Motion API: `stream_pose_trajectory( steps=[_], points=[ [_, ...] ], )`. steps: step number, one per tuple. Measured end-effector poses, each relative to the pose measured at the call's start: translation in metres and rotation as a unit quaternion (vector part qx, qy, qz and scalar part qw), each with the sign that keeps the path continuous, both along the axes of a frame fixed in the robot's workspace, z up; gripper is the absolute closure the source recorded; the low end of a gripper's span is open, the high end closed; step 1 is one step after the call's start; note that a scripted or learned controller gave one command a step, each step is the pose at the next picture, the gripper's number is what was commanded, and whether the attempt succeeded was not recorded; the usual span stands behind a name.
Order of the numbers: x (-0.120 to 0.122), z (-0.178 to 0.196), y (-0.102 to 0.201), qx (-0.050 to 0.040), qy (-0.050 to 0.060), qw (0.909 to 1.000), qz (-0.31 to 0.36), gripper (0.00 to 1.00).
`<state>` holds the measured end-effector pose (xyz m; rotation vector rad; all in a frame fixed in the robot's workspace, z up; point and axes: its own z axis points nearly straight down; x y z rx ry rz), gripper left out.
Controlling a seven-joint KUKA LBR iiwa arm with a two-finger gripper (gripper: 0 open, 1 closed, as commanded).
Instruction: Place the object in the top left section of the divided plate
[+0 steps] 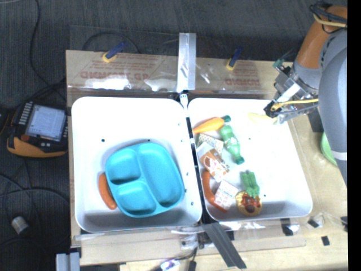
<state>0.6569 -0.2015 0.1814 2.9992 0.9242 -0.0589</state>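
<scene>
The task names no particular object; the toy food [224, 162] lies heaped in the right bin [282, 168], below and left of the jaws. It looks like light, stiff plastic, best pinched across a narrow middle. The gripper [276, 109] hovers at that bin's far right corner; whether its jaws are spread I cannot tell. The divided plate [145, 178] sits well left.

Hidden and cut off
The arm [333, 66] is cut by the right edge; the hotdog [105, 190] is partly hidden behind the divided plate [145, 177].
</scene>
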Motion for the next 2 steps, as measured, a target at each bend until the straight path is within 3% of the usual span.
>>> stream_pose_trajectory(
  steps=[1,2],
  points=[
    [-0.057,-0.089,0.032,0.0119,-0.014,0.9749,0.222,1.0],
    [0.005,-0.091,0.067,0.0147,-0.006,0.96,0.28,1.0]
  ],
)
